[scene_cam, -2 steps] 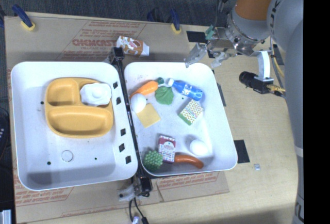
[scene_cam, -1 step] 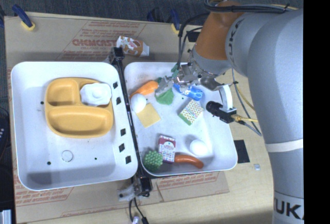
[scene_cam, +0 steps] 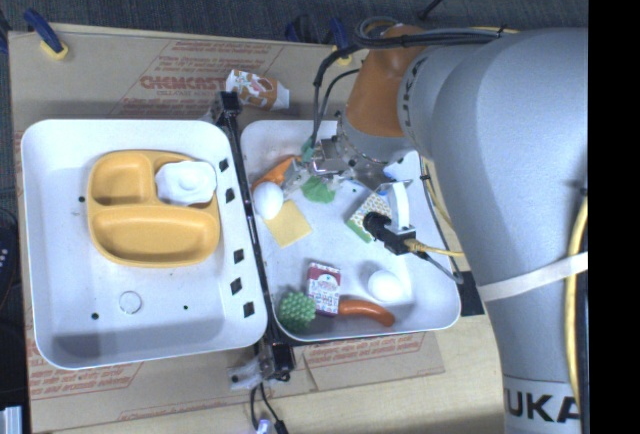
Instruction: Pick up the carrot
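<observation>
Two bins: I see them side by side on the worktop [scene_cam: 90, 52], the left bin [scene_cam: 60, 322] and the right bin [scene_cam: 440, 307].
Arm: my grey arm [scene_cam: 500, 172] reaches in over the right bin's right side.
Divided plate: yellow plate [scene_cam: 150, 232] in the left bin's far half, with a white lump [scene_cam: 185, 182] in its upper right compartment.
Hand: my hand [scene_cam: 318, 167] sits low over the right bin's far left part; I cannot tell its state.
Carrot: carrot [scene_cam: 365, 309] lies along the right bin's near edge, its green top [scene_cam: 296, 308] toward the near left corner, well apart from my hand.
Small items: a red carton [scene_cam: 323, 287] touches the carrot; a white egg [scene_cam: 385, 285] sits just beside it; a yellow cheese slice [scene_cam: 288, 222] and another egg [scene_cam: 268, 200] lie near the left wall.
</observation>
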Robot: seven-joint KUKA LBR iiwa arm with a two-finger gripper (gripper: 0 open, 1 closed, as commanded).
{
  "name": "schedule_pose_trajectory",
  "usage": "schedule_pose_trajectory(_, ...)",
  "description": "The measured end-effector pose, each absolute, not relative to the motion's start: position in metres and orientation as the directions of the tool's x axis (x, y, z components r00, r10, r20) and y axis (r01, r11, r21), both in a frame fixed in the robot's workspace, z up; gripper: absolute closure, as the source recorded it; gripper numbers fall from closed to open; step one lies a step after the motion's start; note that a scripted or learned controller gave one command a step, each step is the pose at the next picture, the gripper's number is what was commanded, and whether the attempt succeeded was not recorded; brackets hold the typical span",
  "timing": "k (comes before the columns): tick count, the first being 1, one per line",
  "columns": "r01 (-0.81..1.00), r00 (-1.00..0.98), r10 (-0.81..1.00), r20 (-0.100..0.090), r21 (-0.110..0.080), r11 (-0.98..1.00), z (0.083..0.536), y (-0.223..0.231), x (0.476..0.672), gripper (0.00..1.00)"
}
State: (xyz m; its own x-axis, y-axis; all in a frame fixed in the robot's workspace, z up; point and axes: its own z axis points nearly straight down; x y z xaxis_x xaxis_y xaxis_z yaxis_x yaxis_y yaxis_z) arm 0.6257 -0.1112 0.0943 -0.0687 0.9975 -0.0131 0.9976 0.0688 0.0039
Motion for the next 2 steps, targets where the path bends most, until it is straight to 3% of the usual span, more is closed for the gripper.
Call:
schedule_pose_trajectory(1,0.997,-0.073,0.997,-0.005,-0.002,0.073,0.103,-0.108,0.625,1.0)
schedule_pose_trajectory(2,1.0,-0.017,1.0,0.001,-0.004,0.017,0.192,-0.04,0.559,1.0)
